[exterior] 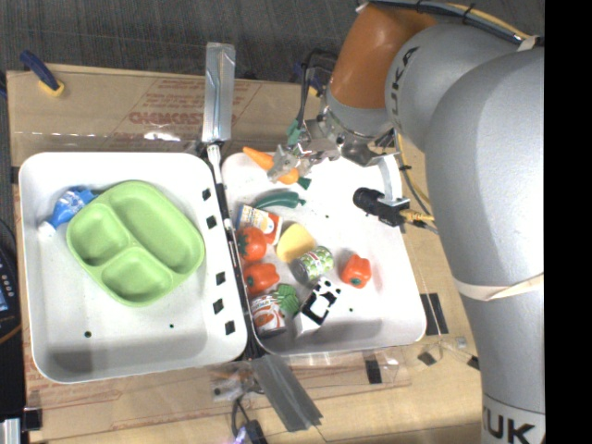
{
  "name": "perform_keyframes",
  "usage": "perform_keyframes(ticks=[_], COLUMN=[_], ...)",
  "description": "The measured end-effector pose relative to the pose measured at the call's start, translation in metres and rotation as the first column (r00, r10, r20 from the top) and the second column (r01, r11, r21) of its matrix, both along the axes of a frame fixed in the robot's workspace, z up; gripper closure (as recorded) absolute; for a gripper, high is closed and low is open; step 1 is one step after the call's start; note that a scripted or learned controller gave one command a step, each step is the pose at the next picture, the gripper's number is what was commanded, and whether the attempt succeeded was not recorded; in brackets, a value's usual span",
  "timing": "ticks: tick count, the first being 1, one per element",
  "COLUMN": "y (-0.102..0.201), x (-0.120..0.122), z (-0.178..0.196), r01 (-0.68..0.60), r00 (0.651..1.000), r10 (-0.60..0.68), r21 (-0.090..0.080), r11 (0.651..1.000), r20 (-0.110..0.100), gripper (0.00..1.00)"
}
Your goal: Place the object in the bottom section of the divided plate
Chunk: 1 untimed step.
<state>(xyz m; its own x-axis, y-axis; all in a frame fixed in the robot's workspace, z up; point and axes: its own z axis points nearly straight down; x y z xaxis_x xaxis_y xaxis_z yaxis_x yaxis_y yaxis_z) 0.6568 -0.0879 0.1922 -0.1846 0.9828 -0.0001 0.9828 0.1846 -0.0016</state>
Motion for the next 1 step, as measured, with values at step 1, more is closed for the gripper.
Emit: perform_keyframes(ticks=[1], y=[0.0915], x=[-0.013], z=[0.0022], r01=[0.156], r00=[0.988], r10=[-0.156], r21=[0.0], r11=[0.988], r20=[-0.005], gripper=[1.0])
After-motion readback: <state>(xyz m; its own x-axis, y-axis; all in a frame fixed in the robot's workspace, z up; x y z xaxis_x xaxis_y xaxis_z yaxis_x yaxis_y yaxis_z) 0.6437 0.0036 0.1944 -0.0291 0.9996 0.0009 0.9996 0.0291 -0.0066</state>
